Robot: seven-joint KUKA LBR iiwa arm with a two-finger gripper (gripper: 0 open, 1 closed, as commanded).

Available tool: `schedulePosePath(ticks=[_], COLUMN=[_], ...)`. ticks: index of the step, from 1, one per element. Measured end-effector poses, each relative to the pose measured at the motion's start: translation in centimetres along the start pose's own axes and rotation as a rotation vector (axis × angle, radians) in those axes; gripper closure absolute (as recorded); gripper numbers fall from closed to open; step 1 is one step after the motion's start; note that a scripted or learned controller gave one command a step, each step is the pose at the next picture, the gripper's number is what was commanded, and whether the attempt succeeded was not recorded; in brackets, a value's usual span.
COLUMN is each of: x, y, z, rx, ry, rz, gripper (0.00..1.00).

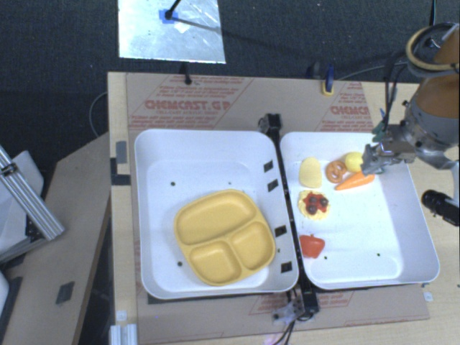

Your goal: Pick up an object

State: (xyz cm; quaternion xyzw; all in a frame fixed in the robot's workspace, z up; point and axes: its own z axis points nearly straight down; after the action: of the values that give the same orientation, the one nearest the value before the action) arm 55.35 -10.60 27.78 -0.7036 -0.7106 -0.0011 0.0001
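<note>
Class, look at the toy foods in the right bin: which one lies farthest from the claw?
The red piece, alone near the bin's front edge. The carrot, lemon and pretzel cluster by the claw.

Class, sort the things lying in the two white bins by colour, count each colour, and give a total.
Yellow: 4, namely the divided tray, the pale oval piece, the lemon and the round tart with dark berries
Orange: 2, namely the carrot and the pretzel
Red: 1, namely the red piece
Total: 7
</note>
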Motion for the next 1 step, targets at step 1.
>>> schedulePosePath(ticks=[1], x=[5.0], y=[0.95], z=[-0.16], rx=[-0.001], ry=[-0.001], rz=[0.0], gripper=[1.0])
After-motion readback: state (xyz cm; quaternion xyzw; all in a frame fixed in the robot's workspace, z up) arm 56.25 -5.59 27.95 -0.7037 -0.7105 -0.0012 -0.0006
